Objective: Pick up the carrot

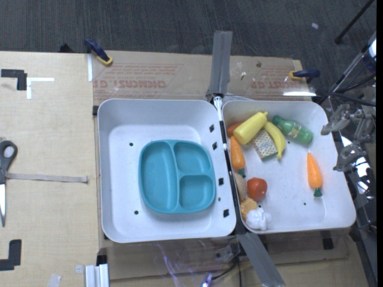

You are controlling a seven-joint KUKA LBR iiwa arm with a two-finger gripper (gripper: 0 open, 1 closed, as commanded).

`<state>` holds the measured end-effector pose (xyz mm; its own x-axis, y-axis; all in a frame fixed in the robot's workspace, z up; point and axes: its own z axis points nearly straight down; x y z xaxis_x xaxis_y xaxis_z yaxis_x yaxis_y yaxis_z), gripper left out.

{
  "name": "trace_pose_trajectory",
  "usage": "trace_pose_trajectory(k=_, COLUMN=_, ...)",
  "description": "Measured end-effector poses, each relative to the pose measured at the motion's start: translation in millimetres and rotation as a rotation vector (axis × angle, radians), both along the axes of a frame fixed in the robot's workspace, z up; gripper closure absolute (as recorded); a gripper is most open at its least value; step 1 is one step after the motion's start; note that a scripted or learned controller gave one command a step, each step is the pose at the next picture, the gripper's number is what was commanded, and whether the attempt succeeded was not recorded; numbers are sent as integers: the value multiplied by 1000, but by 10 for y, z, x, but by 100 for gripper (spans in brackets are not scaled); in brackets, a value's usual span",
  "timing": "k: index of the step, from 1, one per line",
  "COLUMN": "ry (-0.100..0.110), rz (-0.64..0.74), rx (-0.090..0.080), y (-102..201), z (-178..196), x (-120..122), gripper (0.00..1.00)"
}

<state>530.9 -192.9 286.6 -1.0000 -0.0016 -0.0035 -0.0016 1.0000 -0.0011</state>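
The carrot (pixel 314 171) lies in the right bin (pixel 335 220), near its right wall, apart from the banana (pixel 276 140) and green bottle (pixel 294 131); the gripper (pixel 346 137) hangs beside that wall; its grasp cannot be told.

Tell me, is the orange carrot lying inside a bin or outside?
Inside. The orange carrot with a green end lies flat on the floor of the right white bin, apart from the other toys.

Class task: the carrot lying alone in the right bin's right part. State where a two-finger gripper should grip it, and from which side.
Probably the carrot's thick orange middle, approached from above, fingers across its width: it lies flat, lengthwise, with clear floor either side.
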Motion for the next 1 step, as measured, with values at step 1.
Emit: trace_pose_trajectory(k=1, ry=2, rz=-60, rx=1, y=-21, z=-1591, x=-359, gripper=0)
